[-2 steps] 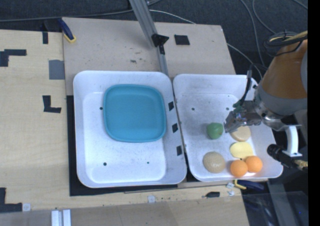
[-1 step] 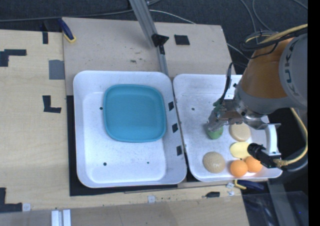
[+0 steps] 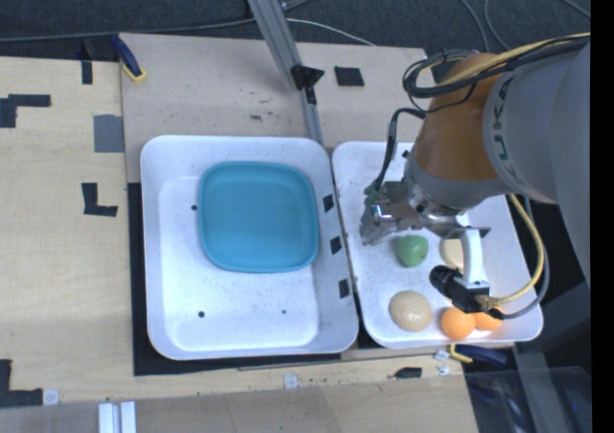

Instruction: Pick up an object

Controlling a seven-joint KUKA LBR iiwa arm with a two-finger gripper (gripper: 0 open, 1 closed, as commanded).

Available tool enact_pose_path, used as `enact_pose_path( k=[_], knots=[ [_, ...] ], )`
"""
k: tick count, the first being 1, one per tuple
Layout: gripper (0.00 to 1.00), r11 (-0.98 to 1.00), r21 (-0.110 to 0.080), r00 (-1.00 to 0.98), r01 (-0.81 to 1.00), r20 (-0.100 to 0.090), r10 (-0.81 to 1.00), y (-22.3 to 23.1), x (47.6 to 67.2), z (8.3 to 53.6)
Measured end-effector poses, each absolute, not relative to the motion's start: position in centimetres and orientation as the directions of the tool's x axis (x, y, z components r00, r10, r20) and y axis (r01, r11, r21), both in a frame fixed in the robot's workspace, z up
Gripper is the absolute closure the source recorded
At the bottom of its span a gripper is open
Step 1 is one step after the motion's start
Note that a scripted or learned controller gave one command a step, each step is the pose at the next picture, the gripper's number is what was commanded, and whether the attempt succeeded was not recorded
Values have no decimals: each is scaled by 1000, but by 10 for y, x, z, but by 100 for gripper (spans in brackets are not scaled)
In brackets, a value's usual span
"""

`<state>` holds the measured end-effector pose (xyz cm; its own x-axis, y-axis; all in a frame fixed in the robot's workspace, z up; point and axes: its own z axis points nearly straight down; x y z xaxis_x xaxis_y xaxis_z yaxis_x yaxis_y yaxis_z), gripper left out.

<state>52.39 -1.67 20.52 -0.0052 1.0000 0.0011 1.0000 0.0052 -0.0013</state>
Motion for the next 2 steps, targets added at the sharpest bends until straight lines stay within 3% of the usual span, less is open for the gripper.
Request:
enact_pose_path(
  k=[2],
  knots=[
    [100,4,-1,-4,1000,1,1000,77,563,212]
  ],
)
